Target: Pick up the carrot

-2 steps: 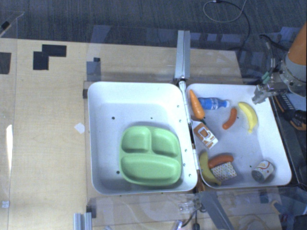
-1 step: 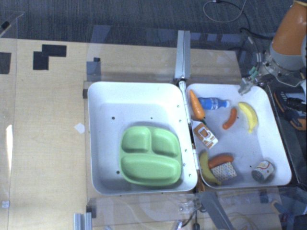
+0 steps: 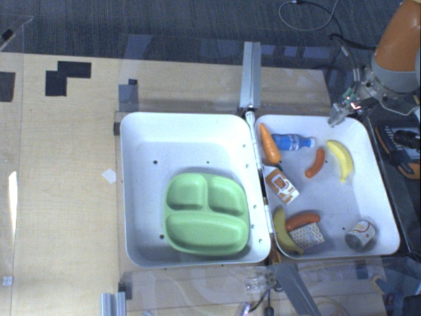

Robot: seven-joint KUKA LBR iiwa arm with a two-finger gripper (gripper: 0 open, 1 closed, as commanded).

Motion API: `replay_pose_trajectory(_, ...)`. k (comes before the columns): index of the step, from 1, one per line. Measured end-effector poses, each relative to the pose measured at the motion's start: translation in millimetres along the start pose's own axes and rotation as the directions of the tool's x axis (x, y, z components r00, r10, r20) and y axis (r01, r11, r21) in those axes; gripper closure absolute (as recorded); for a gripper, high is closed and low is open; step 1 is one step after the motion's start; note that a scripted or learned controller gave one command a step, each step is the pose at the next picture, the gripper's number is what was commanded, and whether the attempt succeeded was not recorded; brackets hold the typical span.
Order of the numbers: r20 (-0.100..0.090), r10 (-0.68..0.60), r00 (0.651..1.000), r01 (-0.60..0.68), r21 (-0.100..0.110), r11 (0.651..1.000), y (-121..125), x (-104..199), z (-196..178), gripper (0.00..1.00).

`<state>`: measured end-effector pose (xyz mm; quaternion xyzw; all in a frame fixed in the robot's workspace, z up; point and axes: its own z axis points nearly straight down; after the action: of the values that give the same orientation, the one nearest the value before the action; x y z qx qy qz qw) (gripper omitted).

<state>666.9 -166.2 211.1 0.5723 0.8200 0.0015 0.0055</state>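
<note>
Two white bins (image 3: 146,143) side by side, and over the far right corner of the right one, the arm (image 3: 400,39) with its gripper (image 3: 345,108), open or closed impossible to tell from here. Well apart from it, hard against that bin's left wall, the carrot (image 3: 268,145), touching a blue bottle (image 3: 293,141): likely to scrape the wall, shove the bottle, or close on the similar orange sausage (image 3: 315,162) by mistake
</note>
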Motion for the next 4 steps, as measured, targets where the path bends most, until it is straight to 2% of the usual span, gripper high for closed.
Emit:
replay_pose_trajectory(1, -0.004, 0.068, 0.998, -0.068, 0.005, 0.998, 18, 33, -62, 1.00)
replay_pose_trajectory(2, -0.006, -0.322, 0.947, 0.322, 0.003, 0.947, 21, 43, -31, 1.00)
replay_pose_trajectory(3, -0.008, -0.525, 0.851, 0.525, 0.001, 0.851, 22, 89, 0, 1.00)
replay_pose_trajectory(4, -0.006, -0.618, 0.786, 0.618, -0.001, 0.786, 19, 76, 9, 1.00)
